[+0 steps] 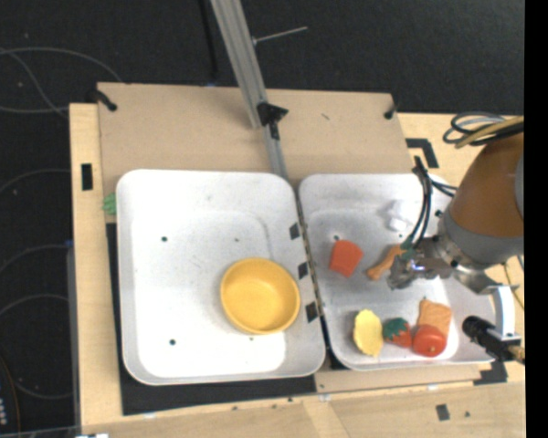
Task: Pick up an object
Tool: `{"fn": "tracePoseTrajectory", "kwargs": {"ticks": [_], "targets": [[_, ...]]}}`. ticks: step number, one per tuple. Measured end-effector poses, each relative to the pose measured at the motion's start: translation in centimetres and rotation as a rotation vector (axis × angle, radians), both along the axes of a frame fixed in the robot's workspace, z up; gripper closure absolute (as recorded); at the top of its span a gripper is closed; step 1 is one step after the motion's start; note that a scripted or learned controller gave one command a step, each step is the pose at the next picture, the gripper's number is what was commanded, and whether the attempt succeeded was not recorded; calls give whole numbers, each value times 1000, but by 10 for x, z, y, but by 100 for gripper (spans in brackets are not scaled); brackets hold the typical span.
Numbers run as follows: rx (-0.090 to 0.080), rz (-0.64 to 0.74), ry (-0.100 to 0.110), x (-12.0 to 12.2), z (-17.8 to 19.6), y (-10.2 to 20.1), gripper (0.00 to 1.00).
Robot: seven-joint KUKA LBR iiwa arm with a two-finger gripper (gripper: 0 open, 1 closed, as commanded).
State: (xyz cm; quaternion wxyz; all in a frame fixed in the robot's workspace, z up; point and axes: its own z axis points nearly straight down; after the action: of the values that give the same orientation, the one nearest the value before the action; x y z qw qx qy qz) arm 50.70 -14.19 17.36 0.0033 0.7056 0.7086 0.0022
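Approach step: my pincer (404, 270) hung low in the right white bin (365, 194), its spread untellable, just beside a tan elongated piece (381, 265) near the bin's middle; next I judged a closing pinch was needed.
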Motion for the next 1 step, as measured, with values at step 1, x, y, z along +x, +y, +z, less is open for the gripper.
{"fn": "tracePoseTrajectory", "kwargs": {"ticks": [1], "targets": [[0, 1, 0, 10, 49, 4, 100]]}}
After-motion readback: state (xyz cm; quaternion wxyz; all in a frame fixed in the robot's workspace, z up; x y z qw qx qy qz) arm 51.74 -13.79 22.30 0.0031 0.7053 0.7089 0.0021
